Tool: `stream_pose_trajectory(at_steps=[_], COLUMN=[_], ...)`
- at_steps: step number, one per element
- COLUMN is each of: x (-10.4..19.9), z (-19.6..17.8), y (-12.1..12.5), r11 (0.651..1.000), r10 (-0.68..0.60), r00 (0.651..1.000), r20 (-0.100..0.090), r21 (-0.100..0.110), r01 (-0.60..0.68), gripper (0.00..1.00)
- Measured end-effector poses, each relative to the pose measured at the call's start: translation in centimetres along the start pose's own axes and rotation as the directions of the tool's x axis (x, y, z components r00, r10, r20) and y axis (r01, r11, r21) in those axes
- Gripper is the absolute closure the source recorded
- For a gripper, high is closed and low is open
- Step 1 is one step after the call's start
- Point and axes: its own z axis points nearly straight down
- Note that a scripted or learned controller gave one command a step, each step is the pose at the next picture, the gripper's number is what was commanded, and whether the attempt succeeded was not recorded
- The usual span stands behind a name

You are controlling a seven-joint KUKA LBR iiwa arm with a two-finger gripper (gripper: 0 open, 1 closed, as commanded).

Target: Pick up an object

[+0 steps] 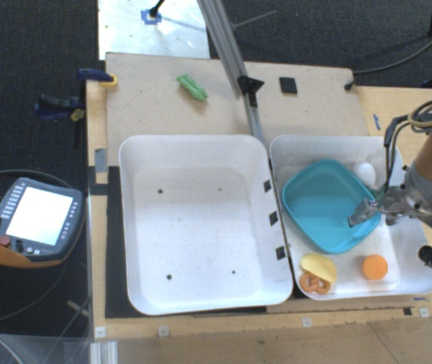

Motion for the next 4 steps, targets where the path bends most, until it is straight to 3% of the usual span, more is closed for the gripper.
stream_pose_trajectory(at_steps=[1,3,4], x=[-0.2,-0.2,4.7], z=[-1.3,-11.0,-12.1], y=[0.1,0.9,0.2], r11=[1.000,1.000,1.000], r10=[0.001,-0.001,-0.003], r00=[1.000,1.000,1.000], r20=[0.003,0.002,0.001], r21=[-0.006,-0.007,-0.006], r01=[-0.001,0.001,0.003], gripper=[1.00,1.00,1.00])
